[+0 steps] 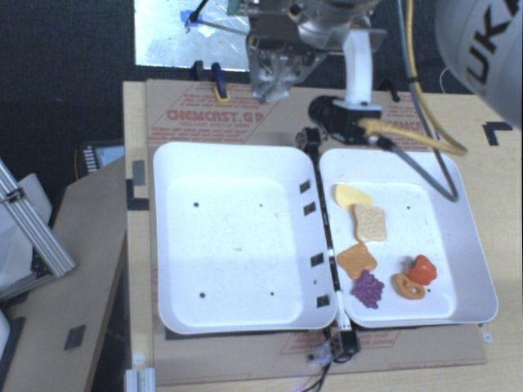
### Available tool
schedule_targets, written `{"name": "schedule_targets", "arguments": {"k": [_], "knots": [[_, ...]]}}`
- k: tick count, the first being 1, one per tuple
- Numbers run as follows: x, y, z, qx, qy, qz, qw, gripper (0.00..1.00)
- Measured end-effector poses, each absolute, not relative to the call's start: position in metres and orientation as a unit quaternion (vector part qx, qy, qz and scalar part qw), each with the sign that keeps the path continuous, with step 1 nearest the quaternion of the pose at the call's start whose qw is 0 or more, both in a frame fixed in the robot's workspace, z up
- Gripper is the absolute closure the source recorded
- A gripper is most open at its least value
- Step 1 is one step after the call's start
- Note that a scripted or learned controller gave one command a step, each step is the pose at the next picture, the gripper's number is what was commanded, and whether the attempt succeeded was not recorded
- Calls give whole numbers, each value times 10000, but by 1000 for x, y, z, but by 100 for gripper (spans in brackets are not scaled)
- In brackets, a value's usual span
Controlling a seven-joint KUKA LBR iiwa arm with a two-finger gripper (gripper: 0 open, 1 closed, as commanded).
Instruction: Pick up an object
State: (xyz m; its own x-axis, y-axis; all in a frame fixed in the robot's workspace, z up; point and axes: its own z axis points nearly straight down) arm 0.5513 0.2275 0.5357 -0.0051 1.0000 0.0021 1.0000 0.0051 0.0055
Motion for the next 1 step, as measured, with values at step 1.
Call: {"name": "schedule_targets", "arguments": {"k": [1], "knots": [[550, 226, 546, 7050, 7092, 23, 7, 100]]}}
